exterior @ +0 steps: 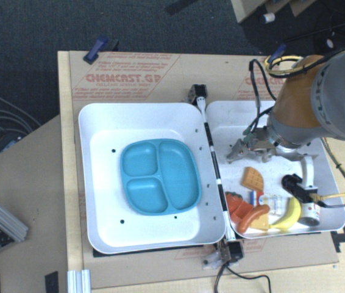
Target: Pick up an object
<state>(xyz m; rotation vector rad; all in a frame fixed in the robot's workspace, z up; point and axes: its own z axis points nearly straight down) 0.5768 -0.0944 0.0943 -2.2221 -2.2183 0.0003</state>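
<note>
My gripper (pixel 247 156) hangs low over the back of the right bin (pixel 233 116), its grey fingers spread open with nothing between them. Just in front of it lies a tan waffle-like piece (pixel 252 177), apart from the fingers. At the bin's near end, a red toy food piece (pixel 244 207), a yellow banana (pixel 288 215) and a small white packet (pixel 270 200) lie bunched together. A pale orange wedge (pixel 259 223) sits under the red piece's end.
The left bin (pixel 99 127) holds a blue divided plate (pixel 160 176) in its middle. The grey arm with its orange band (pixel 297 99) comes in over the right bin's far right corner. A blue clip (pixel 95 50) lies on the board behind the bins.
</note>
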